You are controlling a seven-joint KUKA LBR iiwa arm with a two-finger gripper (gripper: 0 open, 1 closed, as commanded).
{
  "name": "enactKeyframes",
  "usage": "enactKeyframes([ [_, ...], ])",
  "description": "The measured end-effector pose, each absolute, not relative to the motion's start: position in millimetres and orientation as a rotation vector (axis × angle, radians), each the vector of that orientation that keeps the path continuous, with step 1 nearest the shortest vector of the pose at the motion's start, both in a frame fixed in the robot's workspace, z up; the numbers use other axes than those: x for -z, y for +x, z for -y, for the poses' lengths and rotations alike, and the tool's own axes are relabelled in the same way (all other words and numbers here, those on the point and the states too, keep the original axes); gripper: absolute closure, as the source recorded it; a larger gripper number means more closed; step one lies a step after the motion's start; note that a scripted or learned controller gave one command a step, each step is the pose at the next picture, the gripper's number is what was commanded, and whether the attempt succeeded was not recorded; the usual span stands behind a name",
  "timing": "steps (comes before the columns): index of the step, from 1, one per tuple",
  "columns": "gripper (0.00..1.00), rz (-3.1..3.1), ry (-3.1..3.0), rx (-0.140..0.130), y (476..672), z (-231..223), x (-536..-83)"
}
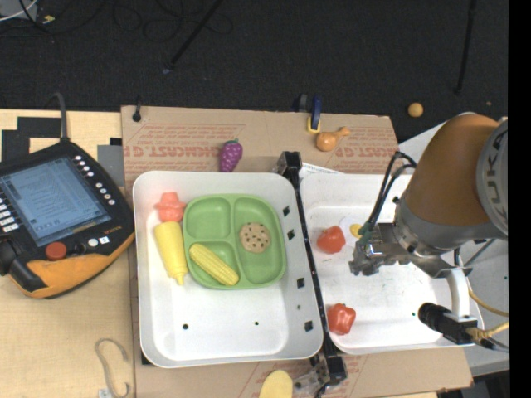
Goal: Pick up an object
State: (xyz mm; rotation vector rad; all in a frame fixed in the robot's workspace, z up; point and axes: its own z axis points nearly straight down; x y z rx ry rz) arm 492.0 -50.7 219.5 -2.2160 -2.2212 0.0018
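On my desk [58, 338], left of the bins, I see a teach pendant [54, 210] with an orange-edged grip. Flattened cardboard [182, 139] lies under the bins; on it rest a purple grape cluster [231, 155] and an orange gourd-like toy [329, 139]. A small orange ball [415, 109] sits farther back, and a metal hook [112, 363] lies near the front left.

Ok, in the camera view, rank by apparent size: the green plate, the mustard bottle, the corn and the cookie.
Largest to smallest:
1. Green plate
2. Mustard bottle and corn: too alike to rank, both lie slanted
3. Cookie
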Motion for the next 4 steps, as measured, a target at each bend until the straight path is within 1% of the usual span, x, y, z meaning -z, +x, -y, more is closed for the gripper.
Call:
enactKeyframes([
  [2,1.00,2.224,-2.214,-0.001,475.6,-56.0,-237.9],
  [3,1.00,2.219,-2.216,-0.007,478.5,-92.3,-216.8],
  [4,1.00,2.220,-2.221,-0.002,470.9,-88.8,-236.4],
])
